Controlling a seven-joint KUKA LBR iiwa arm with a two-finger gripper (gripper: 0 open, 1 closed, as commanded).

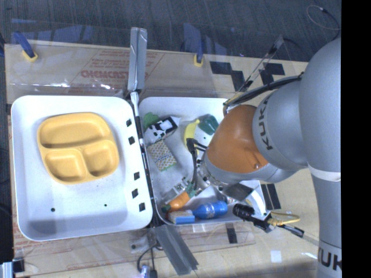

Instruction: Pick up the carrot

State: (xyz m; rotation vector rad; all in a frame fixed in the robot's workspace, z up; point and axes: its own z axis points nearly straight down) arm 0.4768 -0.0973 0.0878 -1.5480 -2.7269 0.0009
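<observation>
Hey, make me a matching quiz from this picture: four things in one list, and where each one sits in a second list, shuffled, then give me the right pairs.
Things:
1. yellow tray
2. carrot
3. blue bottle
4. black and white toy

Places:
A. right bin, near the far edge
B. left bin
C. right bin, against the near wall, right of the carrot
D. right bin, near corner by the divider, just below the arm's wrist

Pairs: 1-B, 2-D, 3-C, 4-A
</observation>
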